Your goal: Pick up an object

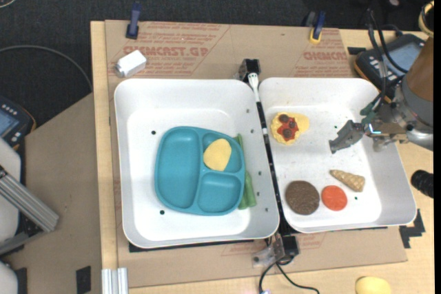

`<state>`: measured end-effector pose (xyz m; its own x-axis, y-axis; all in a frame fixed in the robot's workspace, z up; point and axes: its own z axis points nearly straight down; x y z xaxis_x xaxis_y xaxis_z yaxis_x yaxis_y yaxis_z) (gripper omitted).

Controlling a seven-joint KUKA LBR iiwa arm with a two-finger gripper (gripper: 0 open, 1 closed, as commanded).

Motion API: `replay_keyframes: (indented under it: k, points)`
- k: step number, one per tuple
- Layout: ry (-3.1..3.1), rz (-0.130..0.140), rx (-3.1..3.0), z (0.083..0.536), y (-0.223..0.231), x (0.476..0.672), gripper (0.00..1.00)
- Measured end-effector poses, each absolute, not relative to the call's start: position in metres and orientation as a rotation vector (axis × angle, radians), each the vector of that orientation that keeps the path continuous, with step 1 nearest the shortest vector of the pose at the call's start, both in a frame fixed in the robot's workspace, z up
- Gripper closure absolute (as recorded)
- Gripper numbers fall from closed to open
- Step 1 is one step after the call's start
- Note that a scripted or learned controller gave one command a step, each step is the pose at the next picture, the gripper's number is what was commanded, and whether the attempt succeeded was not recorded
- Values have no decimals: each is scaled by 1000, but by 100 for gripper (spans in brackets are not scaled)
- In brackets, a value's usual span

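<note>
Currently camera view: my gripper (342, 139) hovers over right bin (393, 213), arm entering from 3 o'clock. Finger state unreadable from this angle; nothing seen between them. Candidates in right bin: pizza piece (289, 127) at 9 o'clock of gripper, cone-shaped piece (347, 180) at 6 o'clock, orange disc (335, 197) and brown disc (302, 196) near 7 o'clock. Left bin (131, 169) holds teal tray (180, 172) with yellow piece (218, 154).

I judge step as approach, pre-grasp. Next move needs target choice, centring above it, straight descent.
</note>
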<state>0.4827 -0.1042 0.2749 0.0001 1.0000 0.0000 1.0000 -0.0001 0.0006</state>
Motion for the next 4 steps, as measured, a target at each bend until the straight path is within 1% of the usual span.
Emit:
replay_keyframes:
  k: [1, 2, 3, 4]
  points:
    - [2213, 21, 2206, 445, -83, 496, 0]
    - [2219, 5, 2215, 448, -83, 495, 100]
    - [2230, 15, 2205, 521, 13, 479, 100]
    - [2231, -13, 2223, 420, 38, 479, 100]
